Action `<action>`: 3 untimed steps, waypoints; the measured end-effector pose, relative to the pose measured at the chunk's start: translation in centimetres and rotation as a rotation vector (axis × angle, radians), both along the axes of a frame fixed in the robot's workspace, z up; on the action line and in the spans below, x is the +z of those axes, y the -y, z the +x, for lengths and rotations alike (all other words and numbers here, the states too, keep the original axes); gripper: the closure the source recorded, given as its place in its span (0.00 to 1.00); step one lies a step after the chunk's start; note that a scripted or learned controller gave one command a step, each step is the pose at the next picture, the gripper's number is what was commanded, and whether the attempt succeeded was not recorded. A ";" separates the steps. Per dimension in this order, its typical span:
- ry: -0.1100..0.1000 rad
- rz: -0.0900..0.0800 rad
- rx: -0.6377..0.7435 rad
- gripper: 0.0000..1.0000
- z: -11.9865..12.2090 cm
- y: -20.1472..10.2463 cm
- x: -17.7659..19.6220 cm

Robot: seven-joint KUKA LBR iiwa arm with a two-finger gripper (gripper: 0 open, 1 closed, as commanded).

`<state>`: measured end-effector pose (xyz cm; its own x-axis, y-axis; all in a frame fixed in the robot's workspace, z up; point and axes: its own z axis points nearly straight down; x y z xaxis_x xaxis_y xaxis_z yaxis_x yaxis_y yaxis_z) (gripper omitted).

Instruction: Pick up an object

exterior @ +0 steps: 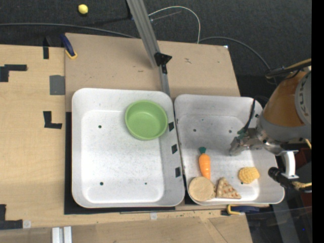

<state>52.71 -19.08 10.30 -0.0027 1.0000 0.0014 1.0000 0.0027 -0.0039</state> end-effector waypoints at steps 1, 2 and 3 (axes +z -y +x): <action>0.007 -0.003 -0.001 1.00 1.0 0.4 5.2; 0.008 -0.002 0.000 1.00 0.8 -0.6 10.3; 0.008 -0.003 -0.001 1.00 0.9 0.3 15.0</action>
